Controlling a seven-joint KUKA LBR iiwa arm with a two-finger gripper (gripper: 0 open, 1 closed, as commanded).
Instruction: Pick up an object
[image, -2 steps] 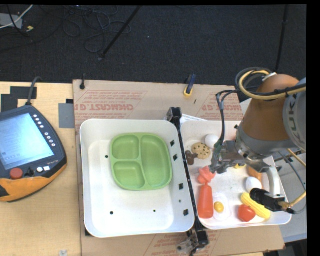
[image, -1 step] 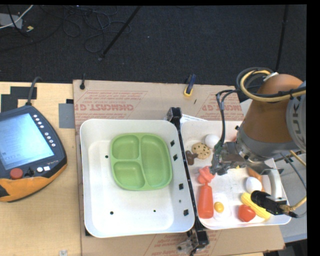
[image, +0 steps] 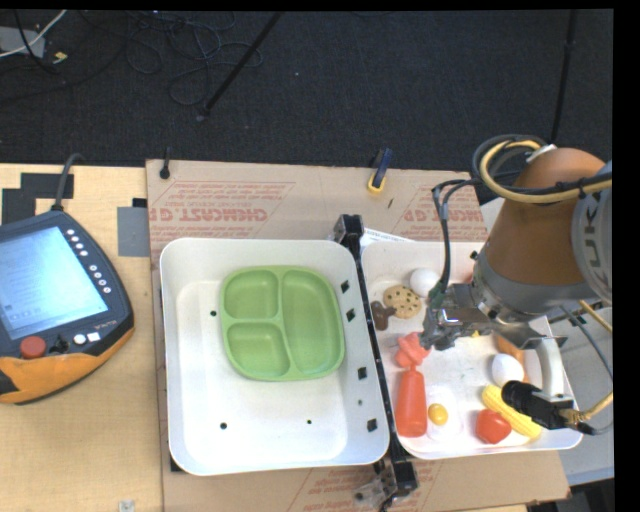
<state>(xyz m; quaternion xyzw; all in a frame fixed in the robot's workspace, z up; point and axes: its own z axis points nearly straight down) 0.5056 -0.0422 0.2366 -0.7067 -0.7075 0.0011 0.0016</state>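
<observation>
The right bin (image: 455, 445) holds several small toys. A chocolate-chip cookie (image: 402, 299) and a white egg (image: 424, 280) lie near its far left. A red bottle (image: 411, 402) lies along the left wall, with a pink-red piece (image: 409, 350) just above it. A small yellow ball (image: 437, 412), a red tomato (image: 491, 427), a yellow banana (image: 508, 407), a white ball (image: 506, 368) and an orange piece (image: 506, 346) lie towards the front right. My gripper (image: 438, 326) hangs low over the bin, right beside the pink-red piece and below the egg.
The left bin (image: 195, 420) carries a green divided plate (image: 282, 323). A black divider (image: 362, 330) runs between the bins. A teach pendant (image: 50, 295) rests on the bench at far left. The arm's bulk and cables (image: 545, 240) cover the right bin's far right.
</observation>
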